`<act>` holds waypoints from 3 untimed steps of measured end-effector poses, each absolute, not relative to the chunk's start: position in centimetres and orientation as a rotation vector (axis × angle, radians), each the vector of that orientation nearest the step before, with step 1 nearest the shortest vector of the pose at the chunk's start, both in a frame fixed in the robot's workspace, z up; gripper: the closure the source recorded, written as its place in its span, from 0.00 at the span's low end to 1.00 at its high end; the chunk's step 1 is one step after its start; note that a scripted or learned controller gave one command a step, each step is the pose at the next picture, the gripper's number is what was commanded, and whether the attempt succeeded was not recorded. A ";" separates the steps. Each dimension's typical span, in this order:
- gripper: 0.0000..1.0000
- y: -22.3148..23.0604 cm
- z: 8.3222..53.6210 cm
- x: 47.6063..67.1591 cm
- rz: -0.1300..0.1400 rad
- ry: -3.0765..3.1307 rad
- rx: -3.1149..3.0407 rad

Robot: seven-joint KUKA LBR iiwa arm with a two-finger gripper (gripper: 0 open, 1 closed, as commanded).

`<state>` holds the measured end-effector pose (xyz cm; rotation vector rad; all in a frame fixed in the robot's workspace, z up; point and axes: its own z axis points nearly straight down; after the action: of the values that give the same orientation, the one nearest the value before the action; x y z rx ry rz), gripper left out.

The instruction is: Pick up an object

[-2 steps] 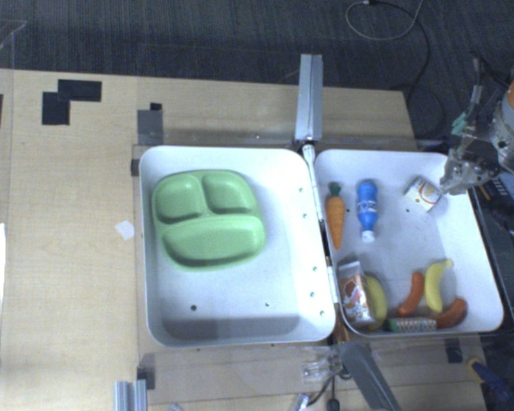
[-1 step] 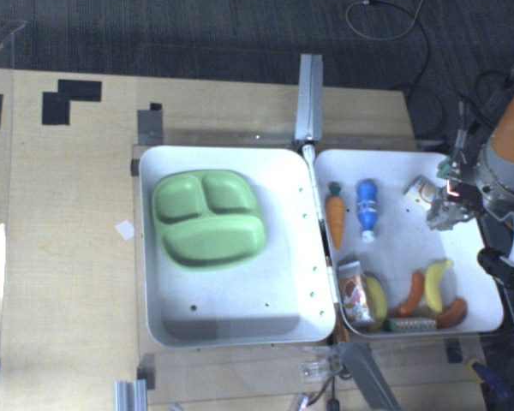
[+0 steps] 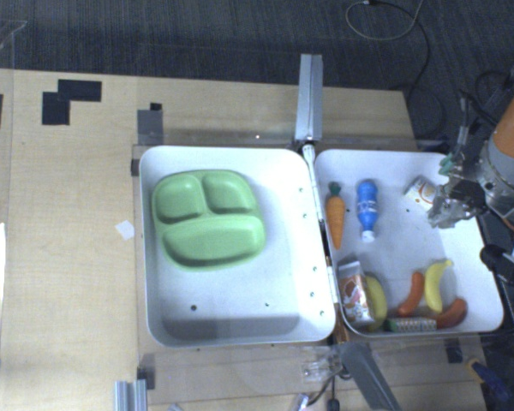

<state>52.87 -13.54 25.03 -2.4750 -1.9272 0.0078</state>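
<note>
The right bin (image 3: 394, 165) holds a carrot (image 3: 335, 217), a blue bottle (image 3: 367, 208) and a small white and orange item (image 3: 420, 191) near its far right. Along the bin's near side lie a red packet (image 3: 353, 291), a yellow banana (image 3: 375, 298), a second banana (image 3: 435, 282), an orange-red sausage (image 3: 411, 291) and a red sausage (image 3: 451, 313). My gripper (image 3: 450, 211) hangs low over the right side of this bin, just right of the small white and orange item. Nothing shows in its grasp.
The left bin (image 3: 240, 315) bears a green divided plate (image 3: 209, 217). A metal post (image 3: 309, 101) stands behind the seam between the bins. A black cable (image 3: 385, 15) lies on the dark floor beyond the bench.
</note>
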 end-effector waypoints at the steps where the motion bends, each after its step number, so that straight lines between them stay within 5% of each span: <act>1: 1.00 -13.5 25.7 53.0 0.012 -1.930 -2.469; 2: 1.00 -13.3 17.9 48.7 0.005 -1.950 -2.458; 3: 1.00 -13.7 28.6 48.8 0.002 -2.011 -2.414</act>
<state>48.82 -13.72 28.60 -2.4140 -2.0113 0.0016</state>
